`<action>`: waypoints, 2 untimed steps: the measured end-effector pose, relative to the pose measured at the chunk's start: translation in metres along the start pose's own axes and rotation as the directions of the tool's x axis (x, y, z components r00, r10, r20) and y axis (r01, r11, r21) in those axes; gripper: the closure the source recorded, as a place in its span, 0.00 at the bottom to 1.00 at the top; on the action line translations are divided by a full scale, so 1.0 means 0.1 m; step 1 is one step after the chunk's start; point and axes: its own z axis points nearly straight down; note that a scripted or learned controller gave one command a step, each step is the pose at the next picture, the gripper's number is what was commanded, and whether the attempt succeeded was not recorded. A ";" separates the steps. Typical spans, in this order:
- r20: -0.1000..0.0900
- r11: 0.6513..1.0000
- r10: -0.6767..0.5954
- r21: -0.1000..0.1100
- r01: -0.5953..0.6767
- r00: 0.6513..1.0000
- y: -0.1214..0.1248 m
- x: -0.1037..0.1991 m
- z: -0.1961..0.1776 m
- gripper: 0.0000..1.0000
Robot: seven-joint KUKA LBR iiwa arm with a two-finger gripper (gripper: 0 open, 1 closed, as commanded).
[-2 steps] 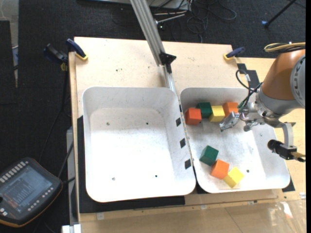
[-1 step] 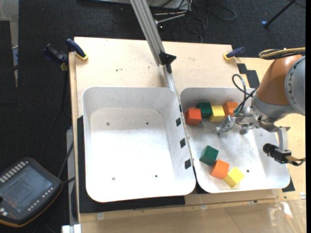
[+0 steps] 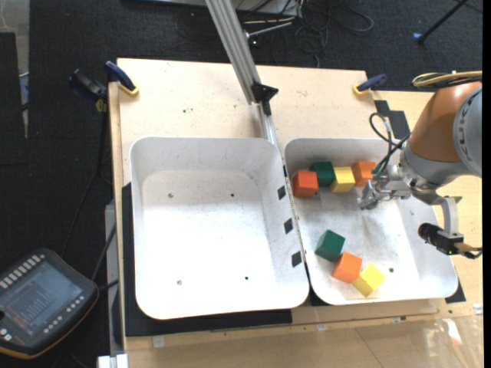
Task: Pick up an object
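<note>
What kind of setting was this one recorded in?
Most likely a robotics lab bench set up for pick trials: two white bins on a clamped wooden board, coloured blocks as test objects, a teach pendant on the dark carpet, loose cables behind.

One camera hangs fixed above the bench, tilted down, far enough back to take in both white bins, the bench edges and dark floor around.
</note>
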 end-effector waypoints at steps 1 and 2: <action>0.002 1.000 0.001 -0.005 -0.001 1.000 -0.02 -0.05 -0.62 1.00; 0.002 1.000 -0.003 -0.005 0.003 1.000 0.00 -0.06 -1.16 1.00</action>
